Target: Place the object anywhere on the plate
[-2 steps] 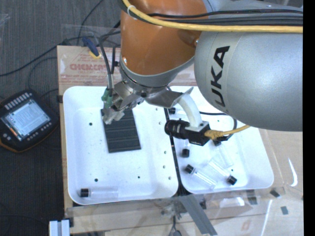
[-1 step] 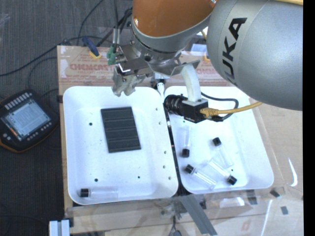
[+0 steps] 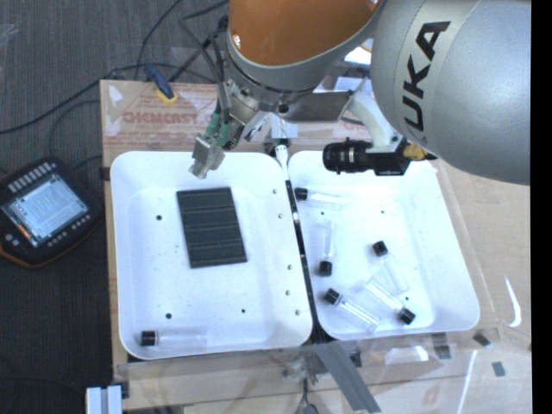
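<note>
You have the arm (image 3: 448,67) reaching in over the far side of the bench, its orange band above the seam between the two bins, and the gripper (image 3: 205,155) hangs over the far edge of the left bin (image 3: 129,257), just beyond the plate. From this angle you cannot tell how the tool is set or whether anything is caught in it; it may be bare, but the view is too poor there to say.

By my reading the task is not finished. The dark ribbed plate (image 3: 211,227) lies flat in the left bin, nearer its far edge and about midway across, and nothing rests on it. What is left for you is the whole placing: an object has to end up on that plate.

In the left bin, besides the plate, one clear vial with a black cap (image 3: 172,339) lies on its side in the near left corner, well apart from the plate. That is the nearest candidate for the task's object.

The right bin (image 3: 457,257) holds the rest: several clear capped vials (image 3: 362,304) lying scattered, most gathered toward its near edge, with one more near the far left corner by the seam.
</note>
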Tool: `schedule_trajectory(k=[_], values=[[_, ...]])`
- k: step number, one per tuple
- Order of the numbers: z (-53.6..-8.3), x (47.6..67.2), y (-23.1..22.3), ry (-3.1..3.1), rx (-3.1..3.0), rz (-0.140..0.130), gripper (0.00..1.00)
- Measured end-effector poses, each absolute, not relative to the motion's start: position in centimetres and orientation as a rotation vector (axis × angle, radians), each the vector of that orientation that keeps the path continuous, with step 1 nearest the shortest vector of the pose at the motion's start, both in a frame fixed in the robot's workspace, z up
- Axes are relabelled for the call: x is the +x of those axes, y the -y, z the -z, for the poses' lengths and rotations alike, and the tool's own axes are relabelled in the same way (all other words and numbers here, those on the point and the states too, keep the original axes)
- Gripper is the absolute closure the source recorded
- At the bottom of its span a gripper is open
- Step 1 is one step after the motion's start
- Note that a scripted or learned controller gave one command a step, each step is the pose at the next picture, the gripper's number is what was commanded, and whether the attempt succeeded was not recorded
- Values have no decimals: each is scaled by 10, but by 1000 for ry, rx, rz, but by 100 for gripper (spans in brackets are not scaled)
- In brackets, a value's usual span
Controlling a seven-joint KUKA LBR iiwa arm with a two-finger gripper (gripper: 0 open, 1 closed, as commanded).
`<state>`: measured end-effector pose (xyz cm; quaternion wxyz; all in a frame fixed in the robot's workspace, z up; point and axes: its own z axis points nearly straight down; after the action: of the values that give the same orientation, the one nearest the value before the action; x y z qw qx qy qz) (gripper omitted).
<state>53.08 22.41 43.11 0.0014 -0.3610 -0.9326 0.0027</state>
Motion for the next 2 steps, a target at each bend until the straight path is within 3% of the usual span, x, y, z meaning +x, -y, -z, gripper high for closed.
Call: schedule_trajectory(k=[1,2], values=[[-431,545,-227,3110,-442,-3,100],[-419,584,-234,2877,-1258,-6,100]])
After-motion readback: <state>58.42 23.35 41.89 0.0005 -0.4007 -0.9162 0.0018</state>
